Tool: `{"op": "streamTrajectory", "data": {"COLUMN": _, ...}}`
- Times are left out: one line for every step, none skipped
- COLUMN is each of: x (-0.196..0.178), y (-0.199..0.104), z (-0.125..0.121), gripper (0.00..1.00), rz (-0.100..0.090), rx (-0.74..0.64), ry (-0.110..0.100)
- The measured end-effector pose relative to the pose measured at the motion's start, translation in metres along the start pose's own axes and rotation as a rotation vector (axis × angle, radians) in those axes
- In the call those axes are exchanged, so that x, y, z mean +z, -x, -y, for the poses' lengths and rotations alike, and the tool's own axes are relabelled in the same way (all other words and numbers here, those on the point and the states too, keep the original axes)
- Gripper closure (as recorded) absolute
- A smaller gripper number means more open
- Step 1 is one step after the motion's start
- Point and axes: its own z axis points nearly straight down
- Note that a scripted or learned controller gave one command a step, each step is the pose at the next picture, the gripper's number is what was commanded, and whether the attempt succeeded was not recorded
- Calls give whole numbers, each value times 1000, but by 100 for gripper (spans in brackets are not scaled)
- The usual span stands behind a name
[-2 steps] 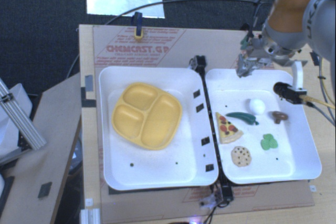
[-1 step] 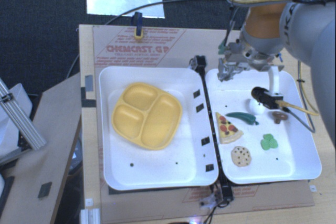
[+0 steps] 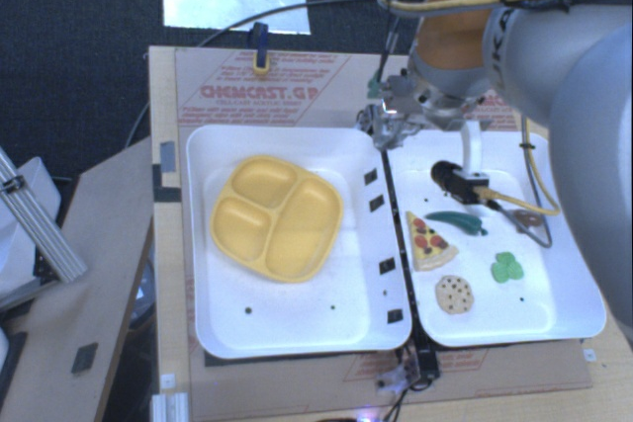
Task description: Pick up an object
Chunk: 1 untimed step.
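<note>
Since cookie, pizza slice and pepper lie flat and apart in the right bin, any would suit; judged best to descend centred over one. Gripper hangs above that bin's far left corner; open or closed, cannot tell.

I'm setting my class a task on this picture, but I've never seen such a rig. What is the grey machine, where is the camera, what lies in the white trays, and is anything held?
The grey shape with the orange band is a robot arm, reaching in from the right. Its gripper hangs near the far end of the seam between two white bins. One fixed camera looks down at a slant. The left bin holds a yellow divided plate. The right bin holds a toy pizza slice, a cookie, a light green piece and a dark green pod. The gripper holds none of them.
</note>
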Motion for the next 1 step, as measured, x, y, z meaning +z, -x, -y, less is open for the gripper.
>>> {"op": "streamTrajectory", "data": {"x": -5, "y": -61, "z": 5, "gripper": 100, "rz": 0, "rx": 0, "ry": 0}}
